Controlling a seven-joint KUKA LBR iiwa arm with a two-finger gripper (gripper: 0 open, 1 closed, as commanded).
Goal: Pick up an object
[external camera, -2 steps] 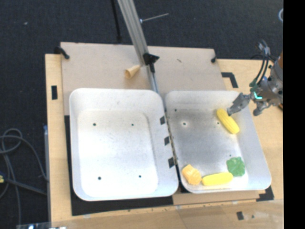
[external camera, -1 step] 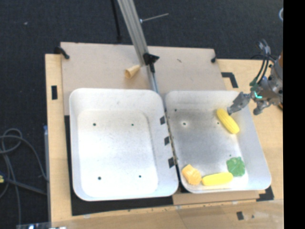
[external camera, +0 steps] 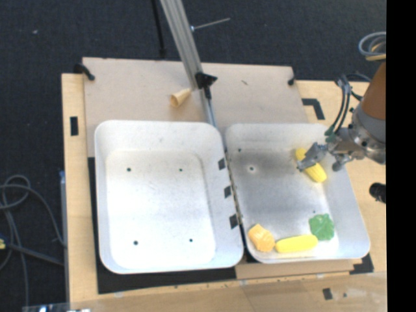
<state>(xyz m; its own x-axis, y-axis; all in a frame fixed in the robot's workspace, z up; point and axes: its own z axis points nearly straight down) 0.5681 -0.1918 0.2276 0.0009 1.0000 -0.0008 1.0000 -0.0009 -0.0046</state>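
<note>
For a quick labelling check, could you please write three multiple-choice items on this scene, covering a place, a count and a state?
1. Where does the end effector sit?
A. over the right bin's far right part
B. over the left bin
C. over the bare bench

2. How many green items lie in the right bin?
A. one
B. two
C. three

3. How does the long yellow piece lie?
A. flat by the near rim
B. standing on end
C. hanging off the bench

Key: 1 A, it is beside a small yellow object there; 2 A, a single green object; 3 A, it lies along the near rim.
</note>
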